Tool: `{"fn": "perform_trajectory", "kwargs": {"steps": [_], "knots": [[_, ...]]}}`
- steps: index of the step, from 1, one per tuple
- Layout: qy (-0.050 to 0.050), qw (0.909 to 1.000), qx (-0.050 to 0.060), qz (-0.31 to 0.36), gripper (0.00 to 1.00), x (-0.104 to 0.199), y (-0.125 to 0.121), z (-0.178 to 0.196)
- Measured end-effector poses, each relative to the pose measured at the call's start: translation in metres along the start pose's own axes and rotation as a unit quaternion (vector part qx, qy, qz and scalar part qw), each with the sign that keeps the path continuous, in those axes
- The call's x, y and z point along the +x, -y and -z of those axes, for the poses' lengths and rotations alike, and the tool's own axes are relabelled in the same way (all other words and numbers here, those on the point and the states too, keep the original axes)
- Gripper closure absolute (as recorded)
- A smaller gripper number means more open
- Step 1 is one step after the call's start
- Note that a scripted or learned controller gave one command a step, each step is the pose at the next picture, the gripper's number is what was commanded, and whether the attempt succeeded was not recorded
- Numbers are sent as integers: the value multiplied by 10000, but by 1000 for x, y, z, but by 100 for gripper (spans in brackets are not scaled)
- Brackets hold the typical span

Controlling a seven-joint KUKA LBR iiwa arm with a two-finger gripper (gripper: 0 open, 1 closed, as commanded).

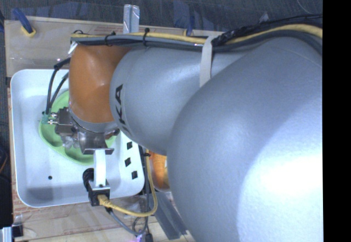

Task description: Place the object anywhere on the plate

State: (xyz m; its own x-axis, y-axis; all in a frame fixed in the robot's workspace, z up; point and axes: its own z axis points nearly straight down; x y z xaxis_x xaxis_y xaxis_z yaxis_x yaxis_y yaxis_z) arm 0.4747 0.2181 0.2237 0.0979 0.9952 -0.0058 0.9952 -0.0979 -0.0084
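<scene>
**While arm hangs over plate, object lies off it**

Although the one grey arm [230,125] covers most of the scene, reaching in from the right, the left bin [27,180] shows well. In it lies one green plate [50,125], set toward the bin's far half. The arm's orange band [90,87] and the metal wrist [82,136] below it hang directly over the plate, hiding its middle and right side, so the plate appears as a green crescent on the left and a sliver under the wrist. Whether the jaws are spread or pressed together cannot be told; they sit beneath the wrist, hidden.

One orange object [159,172] peeks out under the arm, just right of the left bin's right wall and well apart from the plate. Only a small rounded part of it shows, and whether it rests in the second bin cannot be told.

One white bracket [118,167] juts from the wrist toward the near side. One yellow cable [164,39] runs along the arm's top, and two black cables [54,84] loop down to the wrist. On the wooden table [38,43] stands one grey post [131,17] at the far edge.
</scene>
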Motion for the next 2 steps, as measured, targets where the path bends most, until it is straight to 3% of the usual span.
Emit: {"fn": "perform_trajectory", "kwargs": {"steps": [1, 2], "knots": [[-29, 9983, -33, -577, 100, -22, -2, 125], [-27, 9983, -30, -575, 0, -22, -2, 125]]}}
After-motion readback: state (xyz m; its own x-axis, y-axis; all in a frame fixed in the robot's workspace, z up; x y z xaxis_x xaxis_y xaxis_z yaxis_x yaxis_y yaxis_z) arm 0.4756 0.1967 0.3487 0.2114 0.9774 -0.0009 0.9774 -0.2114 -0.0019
